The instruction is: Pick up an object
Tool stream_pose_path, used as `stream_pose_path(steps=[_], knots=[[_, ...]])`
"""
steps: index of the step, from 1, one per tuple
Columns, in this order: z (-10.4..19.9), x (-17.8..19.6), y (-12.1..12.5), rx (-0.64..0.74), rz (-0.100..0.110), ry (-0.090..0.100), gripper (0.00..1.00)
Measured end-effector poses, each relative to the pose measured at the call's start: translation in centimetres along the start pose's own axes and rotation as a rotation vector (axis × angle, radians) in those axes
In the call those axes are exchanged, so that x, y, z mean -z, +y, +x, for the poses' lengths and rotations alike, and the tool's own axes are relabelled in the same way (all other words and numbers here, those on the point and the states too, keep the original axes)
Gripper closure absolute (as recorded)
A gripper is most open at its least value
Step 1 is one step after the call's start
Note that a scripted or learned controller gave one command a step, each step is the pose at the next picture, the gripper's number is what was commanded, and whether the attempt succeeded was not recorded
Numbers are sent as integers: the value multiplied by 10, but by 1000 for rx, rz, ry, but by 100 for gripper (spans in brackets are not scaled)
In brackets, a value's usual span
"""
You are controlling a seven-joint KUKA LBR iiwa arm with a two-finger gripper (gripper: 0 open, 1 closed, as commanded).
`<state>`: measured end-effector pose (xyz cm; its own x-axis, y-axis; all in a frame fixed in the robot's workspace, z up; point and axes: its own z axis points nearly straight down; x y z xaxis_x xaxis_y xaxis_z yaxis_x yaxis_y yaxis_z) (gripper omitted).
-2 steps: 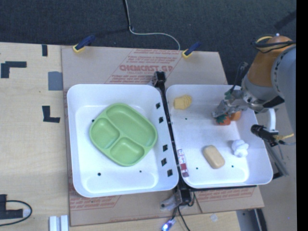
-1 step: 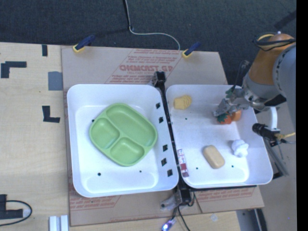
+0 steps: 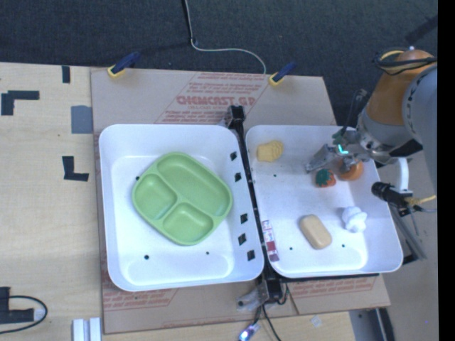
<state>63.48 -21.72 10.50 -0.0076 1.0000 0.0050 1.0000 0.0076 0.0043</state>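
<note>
So far nothing is lifted. Your gripper [image 3: 328, 163] hangs low in the right bin [image 3: 284, 258], just beside a small orange-and-green toy [image 3: 325, 179] on the floor; you cannot tell the jaws' state. Grasp and lift remain.

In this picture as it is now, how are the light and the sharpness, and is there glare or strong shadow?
In the camera view the light is even and soft; the green tray casts a faint shadow in the left bin. The white bin floors look bright but not burnt out. The picture is slightly soft everywhere, so the small items near the gripper blur together, while the tan bar stays readable.
</note>
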Motion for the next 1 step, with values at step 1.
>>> stream_pose_path(steps=[1], knots=[[30, -21, -20, -5, 5, -6, 0]])
